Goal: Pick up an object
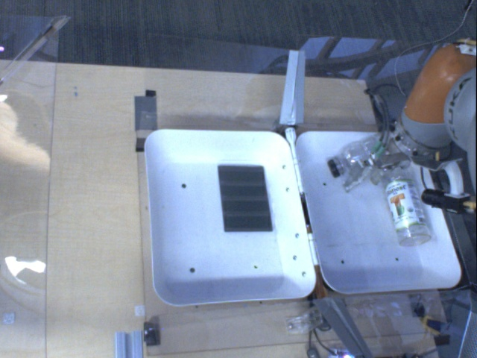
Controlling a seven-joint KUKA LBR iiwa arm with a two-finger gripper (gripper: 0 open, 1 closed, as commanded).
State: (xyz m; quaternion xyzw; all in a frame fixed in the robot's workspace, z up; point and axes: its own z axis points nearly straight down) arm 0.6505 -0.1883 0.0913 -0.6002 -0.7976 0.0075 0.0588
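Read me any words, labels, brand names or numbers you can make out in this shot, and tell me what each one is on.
Clear plastic bottle in the right bin: its label shows green and orange print, too small and blurred to read.
No other text can be read.

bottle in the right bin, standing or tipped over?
Tipped over. The clear bottle lies on its side on the right bin's floor, its label facing up and its length running from the gripper toward the bin's near right corner.
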